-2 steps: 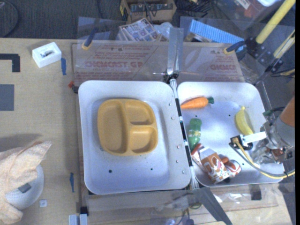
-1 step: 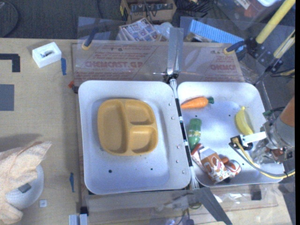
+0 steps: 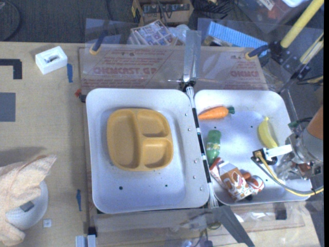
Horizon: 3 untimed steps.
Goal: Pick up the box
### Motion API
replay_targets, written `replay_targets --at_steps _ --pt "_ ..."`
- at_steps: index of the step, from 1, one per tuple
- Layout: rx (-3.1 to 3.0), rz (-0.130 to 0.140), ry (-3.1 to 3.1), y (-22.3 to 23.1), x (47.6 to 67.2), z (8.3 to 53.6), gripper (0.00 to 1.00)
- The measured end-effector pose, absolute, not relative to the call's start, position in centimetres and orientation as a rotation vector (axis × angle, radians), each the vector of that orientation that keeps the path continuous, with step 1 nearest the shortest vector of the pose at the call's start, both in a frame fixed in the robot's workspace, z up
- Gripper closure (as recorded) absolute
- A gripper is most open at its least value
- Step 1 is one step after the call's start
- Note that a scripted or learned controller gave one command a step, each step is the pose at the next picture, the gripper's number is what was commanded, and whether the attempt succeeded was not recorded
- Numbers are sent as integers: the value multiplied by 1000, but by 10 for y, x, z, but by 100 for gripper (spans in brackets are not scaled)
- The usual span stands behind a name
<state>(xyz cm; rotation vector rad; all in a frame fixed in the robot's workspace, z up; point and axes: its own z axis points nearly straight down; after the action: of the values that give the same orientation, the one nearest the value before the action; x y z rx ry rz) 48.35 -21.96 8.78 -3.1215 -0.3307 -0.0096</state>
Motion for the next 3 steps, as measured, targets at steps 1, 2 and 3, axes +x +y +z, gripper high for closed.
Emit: replay_targets --at_steps 1,2,3 --pt "-3122 -9 -331 -220 483 88 100" --pt "-3121 -9 -330 -220 483 88 100" --pt "-3122 -9 -330 -220 483 88 100"
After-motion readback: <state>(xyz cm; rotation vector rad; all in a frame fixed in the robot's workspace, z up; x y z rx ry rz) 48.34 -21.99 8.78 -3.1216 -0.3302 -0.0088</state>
